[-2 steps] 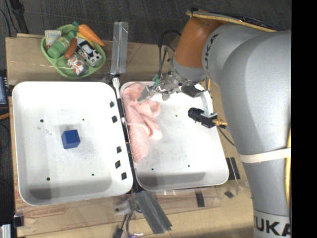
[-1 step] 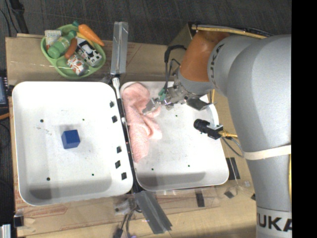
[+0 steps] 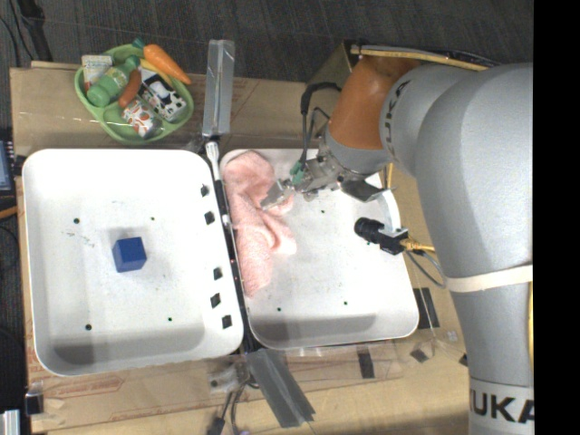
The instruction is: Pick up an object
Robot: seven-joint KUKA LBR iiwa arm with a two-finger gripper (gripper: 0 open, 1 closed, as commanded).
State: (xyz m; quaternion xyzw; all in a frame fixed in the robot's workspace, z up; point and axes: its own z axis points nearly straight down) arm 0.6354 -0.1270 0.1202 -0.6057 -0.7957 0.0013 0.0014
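Cloth (image 3: 254,220): pink, crumpled, lying along the left wall of the right bin (image 3: 381,320), from its far left corner down toward the middle. My hand (image 3: 283,191) is low over the cloth's upper part, the fingertips at or in the folds near the bin's far edge. I cannot tell from this view whether the fingers are spread or closed, nor whether any fabric is caught between them, so I record no hold.

Step in hand, by my judgement: the grasp attempt at the cloth, lift not yet made. The next move calls for a firm pinch on a raised fold, then a straight lift clear of the bin wall; soft fabric may slip out or trail.

Left bin (image 3: 54,179): a blue cube (image 3: 130,254) near its middle, well apart from my hand. Far left corner of the bench (image 3: 263,93): a green bowl (image 3: 109,127) of toy food.
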